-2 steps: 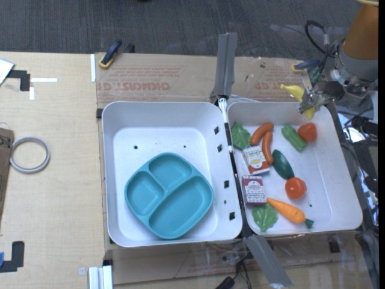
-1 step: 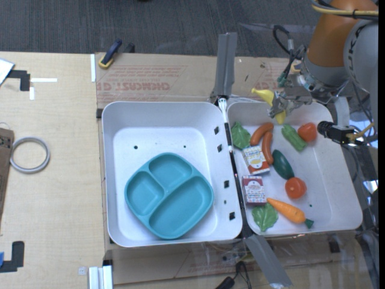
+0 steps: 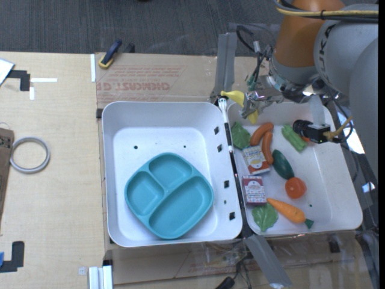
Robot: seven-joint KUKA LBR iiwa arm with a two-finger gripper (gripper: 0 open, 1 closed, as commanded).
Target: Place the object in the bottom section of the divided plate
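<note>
From my remote station I cannot tell how the fingers stand: the gripper (image 3: 252,104) is small, cluttered with cables and partly masked by the grey arm with its orange band (image 3: 301,29). A yellow banana-shaped toy (image 3: 236,96) sits just beside the gripper at the upper left corner of the right white bin (image 3: 337,221); whether it is gripped or merely lying on the rim I cannot make out. Its long axis runs roughly left to right. I count two bins. The left white bin (image 3: 120,137) holds one teal divided plastic plate (image 3: 169,195) with three sections, its largest section toward the lower right. The right bin holds two orange carrots (image 3: 289,210), one red tomato (image 3: 295,188), two small packets (image 3: 254,190), and several green vegetable pieces (image 3: 283,164) of unclear identity.
</note>
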